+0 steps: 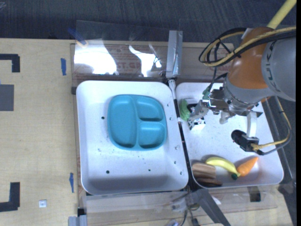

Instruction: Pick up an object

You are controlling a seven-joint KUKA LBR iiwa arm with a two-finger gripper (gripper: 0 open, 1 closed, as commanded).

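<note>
Gripper (200,113): I see it low in the right bin (273,173), beside a green object (184,108); grip state unreadable.
Left bin (89,164): blue tray (137,121).

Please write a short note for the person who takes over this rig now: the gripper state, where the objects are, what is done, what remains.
Gripper: low at the right bin's left wall, beside a green object; a hold cannot be confirmed.
Banana, carrot and brown block lie along that bin's near edge.
Blue divided tray sits in the left bin.
Done: nothing visibly lifted.
Left: grasp and raise one object.
</note>
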